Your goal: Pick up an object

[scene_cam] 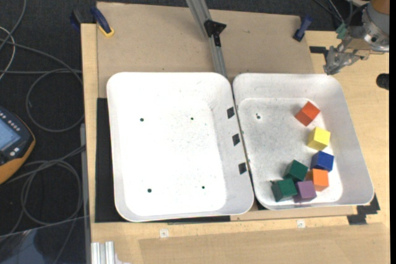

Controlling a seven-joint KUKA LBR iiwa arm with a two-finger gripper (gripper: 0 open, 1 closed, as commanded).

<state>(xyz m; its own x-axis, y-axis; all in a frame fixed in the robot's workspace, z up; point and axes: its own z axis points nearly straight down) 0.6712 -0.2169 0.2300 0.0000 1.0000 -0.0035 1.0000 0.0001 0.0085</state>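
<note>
**Blocks sit in the right bin while the gripper hangs beyond its far right corner**

Blocks are the things to pick, and all seven lie in the right bin (346,133), one of two shallow white bins side by side on a wooden bench (185,40).

Camera view, looking down at a slant: an orange block (307,114) sits alone toward the far right part of the bin floor. A yellow block (318,138) lies a little nearer the front, close to the right wall. The rest crowd the front right corner: a blue block (323,161) just above a second, smaller orange block (320,178), a green block (297,169) beside them, a darker green block (284,188) at the front, and a purple block (305,190) touching it on its right. The left bin (124,96) shows a few small dark dots on its floor.

The gripper (334,65) hangs at the end of the grey arm, outside the right bin, just past its far right corner and over the bench. It holds nothing. Its fingertips are too small and blurred to judge, so I cannot tell how they stand.

The move likely turns on this: every block lies toward the front edge and slightly leftward of the gripper. The lone orange block is nearest and stands clear of neighbours, probably the easiest target.
</note>
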